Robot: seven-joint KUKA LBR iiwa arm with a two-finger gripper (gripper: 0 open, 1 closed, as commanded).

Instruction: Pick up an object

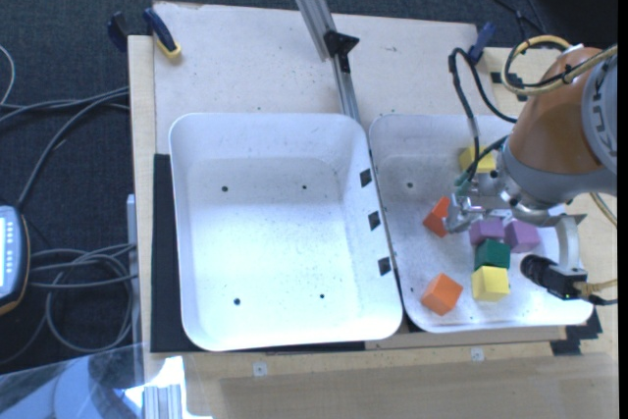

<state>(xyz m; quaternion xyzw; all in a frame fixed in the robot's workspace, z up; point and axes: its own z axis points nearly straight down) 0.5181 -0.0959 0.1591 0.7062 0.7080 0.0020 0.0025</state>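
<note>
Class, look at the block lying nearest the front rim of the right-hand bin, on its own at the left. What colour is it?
Orange. The block shows clearly in the camera view, near the right bin's front rim.

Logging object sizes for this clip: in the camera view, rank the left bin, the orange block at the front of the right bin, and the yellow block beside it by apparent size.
1. Left bin, by far the largest.
2. Orange block and yellow block look about alike; I would not rank them.

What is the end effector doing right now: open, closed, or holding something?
End effector: cannot be told; it sits low in the right bin among the blocks.
</note>
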